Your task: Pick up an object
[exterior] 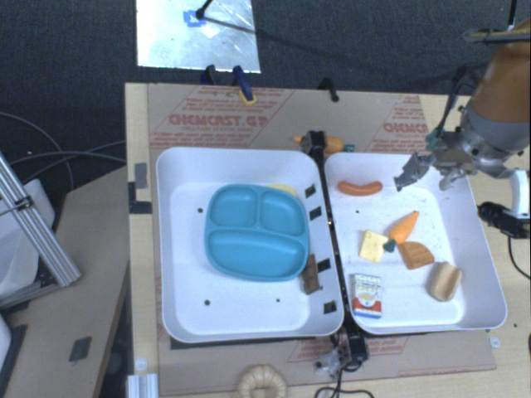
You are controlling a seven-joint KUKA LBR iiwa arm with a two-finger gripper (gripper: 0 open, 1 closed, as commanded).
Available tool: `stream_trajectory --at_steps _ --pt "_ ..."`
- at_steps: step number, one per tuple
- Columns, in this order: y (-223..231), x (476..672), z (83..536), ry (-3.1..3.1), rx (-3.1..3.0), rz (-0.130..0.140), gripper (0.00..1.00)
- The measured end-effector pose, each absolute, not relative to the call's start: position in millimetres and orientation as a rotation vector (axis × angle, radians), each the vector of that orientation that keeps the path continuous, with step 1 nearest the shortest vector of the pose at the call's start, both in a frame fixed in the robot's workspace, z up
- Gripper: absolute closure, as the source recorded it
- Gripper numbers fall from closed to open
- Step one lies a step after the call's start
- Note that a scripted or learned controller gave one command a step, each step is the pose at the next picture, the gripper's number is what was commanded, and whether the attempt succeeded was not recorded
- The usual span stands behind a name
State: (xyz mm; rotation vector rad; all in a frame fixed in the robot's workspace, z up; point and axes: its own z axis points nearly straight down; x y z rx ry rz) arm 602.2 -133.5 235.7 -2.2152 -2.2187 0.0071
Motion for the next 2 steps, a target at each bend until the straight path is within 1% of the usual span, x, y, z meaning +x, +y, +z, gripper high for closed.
stream_trajectory --at_steps 1,2 --pt "-133.3 604.3 240.9 -2.226 -2.219 -0.002 0.0" --pt "-133.1 607.8 178.6 -2.221 -2.218 0.003 0.0"
